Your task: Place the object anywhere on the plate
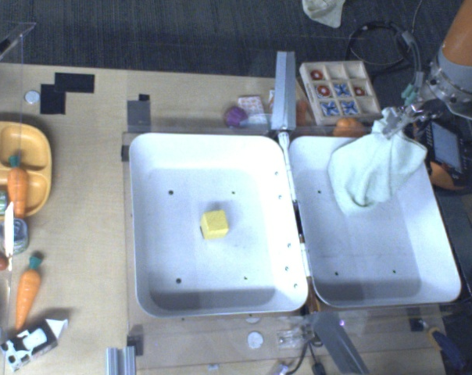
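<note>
A pale white cloth is hanging over the right bin, pinched at its top corner by the gripper, whose fingers are closing on the fabric. A yellow block is sitting in the left bin, well apart. The cloth is draping in soft, crumpled folds.

Arm at upper right, end effector pinched shut, pointing down-left

A pale white-green cloth hangs gathered to a peak at its far right corner, draping down into the right bin's far part.
</note>
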Motion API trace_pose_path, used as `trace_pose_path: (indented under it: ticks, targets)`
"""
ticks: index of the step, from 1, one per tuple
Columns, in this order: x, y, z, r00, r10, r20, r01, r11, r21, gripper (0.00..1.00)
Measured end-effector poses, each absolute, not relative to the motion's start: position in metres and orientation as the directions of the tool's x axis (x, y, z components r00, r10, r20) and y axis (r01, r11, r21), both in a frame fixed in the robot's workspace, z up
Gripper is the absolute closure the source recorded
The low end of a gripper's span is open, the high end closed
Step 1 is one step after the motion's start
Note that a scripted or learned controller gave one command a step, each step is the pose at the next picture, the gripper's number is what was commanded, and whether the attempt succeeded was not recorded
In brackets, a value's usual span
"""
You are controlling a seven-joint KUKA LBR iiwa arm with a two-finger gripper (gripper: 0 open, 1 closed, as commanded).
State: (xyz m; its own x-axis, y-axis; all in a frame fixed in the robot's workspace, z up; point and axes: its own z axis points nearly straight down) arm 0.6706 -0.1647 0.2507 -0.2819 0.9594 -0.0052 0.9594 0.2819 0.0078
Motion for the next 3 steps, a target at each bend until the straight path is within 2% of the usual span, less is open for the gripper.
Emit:
trace_pose_path:
  ticks: [1, 2, 3]
  targets:
    - [0.67, -0.081, 0.22, -0.263, 0.965, -0.001, 0.965, 0.263, 0.004, 1.0]
    - [0.67, -0.114, 0.226, -0.128, 0.992, -0.002, 0.992, 0.128, 0.009, 1.0]
    - [0.67, -0.075, 0.288, -0.014, 1.0, -0.001, 1.0, 0.014, 0.01, 1.0]
